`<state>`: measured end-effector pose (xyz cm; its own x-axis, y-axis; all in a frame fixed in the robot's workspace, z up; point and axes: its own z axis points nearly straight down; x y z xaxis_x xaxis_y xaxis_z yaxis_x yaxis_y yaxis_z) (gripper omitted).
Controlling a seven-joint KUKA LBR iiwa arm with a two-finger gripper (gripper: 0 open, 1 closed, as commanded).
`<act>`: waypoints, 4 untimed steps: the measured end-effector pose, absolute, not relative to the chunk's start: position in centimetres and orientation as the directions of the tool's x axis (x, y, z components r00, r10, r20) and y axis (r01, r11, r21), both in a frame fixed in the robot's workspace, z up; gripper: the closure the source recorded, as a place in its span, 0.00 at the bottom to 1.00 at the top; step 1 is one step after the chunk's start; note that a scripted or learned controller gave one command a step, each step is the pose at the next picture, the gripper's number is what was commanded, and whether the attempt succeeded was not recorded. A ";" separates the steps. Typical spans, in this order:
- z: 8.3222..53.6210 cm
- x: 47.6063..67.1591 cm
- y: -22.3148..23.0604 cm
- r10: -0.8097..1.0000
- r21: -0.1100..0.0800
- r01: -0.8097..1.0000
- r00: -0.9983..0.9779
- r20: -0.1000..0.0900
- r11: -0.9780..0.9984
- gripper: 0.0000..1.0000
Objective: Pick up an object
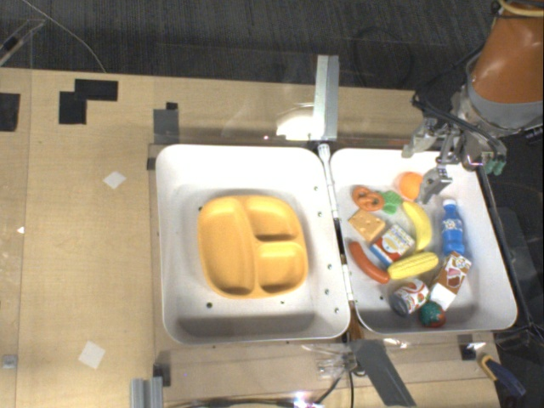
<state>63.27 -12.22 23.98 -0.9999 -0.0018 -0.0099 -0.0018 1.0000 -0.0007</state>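
Hovering gripper (435, 179), jaw state unclear; orange ball (410, 184) just beside looks light, smooth, slippery — grip across its middle.

Grey arm (510, 66) entering at upper right of the frame, orange band widest near the top right corner, narrowing to a grey wrist collar below. Wrist angled down and toward frame left. Gripper (438, 168) hanging beneath the wrist, right of centre in the upper half. Two metal fingers (436, 179) visible, spread apart, one higher and further left, one lower. Nothing between them. Dark cabling alongside the wrist.
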 end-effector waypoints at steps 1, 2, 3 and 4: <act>14.4 58.3 -13.0 0.053 0.001 0.053 -0.999 0.000 0.999 0.00; 9.7 65.3 -10.1 0.267 0.008 0.267 -0.963 -0.028 0.964 0.00; 9.4 66.4 -13.5 0.046 0.001 0.046 -0.999 -0.015 0.999 0.00; 8.9 66.4 -11.1 0.369 -0.007 0.368 -0.930 0.010 0.930 0.00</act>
<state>66.38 -11.11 8.92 -0.9296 0.3685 0.0099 0.3685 0.9296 -0.0074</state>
